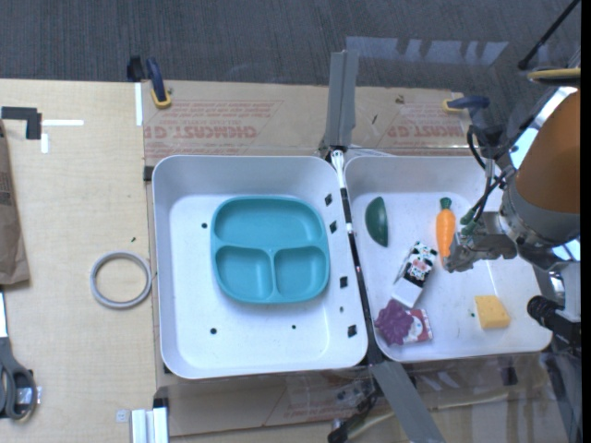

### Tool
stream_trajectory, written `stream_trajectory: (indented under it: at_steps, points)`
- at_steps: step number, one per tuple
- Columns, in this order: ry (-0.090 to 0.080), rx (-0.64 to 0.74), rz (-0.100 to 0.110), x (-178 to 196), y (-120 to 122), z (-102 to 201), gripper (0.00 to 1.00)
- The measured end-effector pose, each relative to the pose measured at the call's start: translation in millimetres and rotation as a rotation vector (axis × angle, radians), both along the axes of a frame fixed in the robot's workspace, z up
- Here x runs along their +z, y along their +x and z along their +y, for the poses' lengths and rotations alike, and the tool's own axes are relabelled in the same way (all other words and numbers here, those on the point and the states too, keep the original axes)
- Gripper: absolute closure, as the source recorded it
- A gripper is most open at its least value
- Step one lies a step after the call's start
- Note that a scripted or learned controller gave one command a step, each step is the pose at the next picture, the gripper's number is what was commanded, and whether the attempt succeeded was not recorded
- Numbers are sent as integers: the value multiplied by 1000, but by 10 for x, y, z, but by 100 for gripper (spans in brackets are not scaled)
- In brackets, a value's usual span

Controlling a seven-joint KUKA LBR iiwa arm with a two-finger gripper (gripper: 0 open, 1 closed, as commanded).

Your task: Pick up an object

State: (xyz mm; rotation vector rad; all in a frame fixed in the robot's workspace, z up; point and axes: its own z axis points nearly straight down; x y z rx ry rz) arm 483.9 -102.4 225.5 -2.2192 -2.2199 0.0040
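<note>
bench (74, 201) | on it: two white bins (175, 275), tape ring (121, 279), scissors (14, 386), cardboard sheet (240, 118)

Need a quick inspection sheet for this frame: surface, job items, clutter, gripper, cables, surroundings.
Surface: two white bins; left bin bears a teal divided plate.
Job's things: right bin holds a carrot, green piece, cow-print carton, purple grapes, yellow block.
Clutter: tape ring and scissors on the bench, left.
Gripper: gripper low beside the carrot; nothing seen held.
Cables: black cables along the arm.
Surroundings: cardboard under bins, blue-yellow clamps at the back.
</note>
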Motion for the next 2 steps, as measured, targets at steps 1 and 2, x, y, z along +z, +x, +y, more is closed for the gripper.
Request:
stream_trajectory:
  at_steps: [1,2]
  points:
    - [0,145,-3,388,-58,-555,0]
    - [-1,150,-3,741,390,-1202,0]
